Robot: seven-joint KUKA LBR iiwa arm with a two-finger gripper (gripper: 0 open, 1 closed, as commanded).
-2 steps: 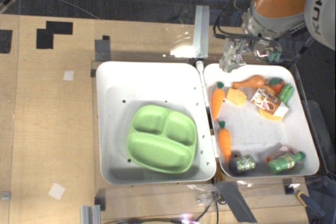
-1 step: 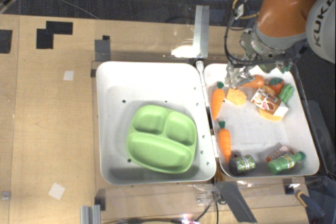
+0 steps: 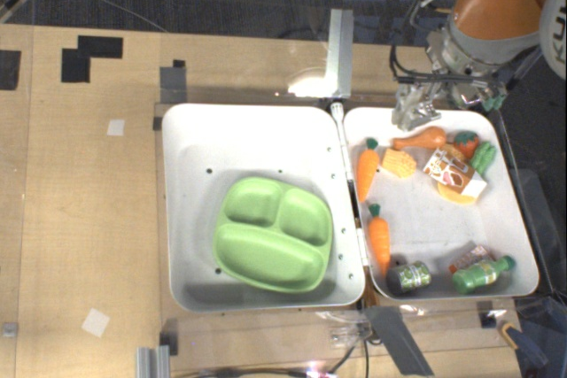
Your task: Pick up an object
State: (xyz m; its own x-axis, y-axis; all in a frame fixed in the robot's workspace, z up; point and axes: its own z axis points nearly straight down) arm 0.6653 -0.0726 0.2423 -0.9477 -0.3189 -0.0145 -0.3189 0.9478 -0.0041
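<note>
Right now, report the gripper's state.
Gripper: above the far edge of the right bin, near the chicken drumstick; open or shut cannot be told.

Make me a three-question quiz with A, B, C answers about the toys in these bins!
1. Where is the green plate? A left bin B right bin C floor
2. How many carrots? A one B two C four
3. The claw hangs over which part of the right bin? A back edge B front edge C middle

Answers: 1 A, the plate lies in the left bin. 2 B, one carrot lies above the other carrot, along the right bin's left side. 3 A, it hangs near the drumstick.
</note>
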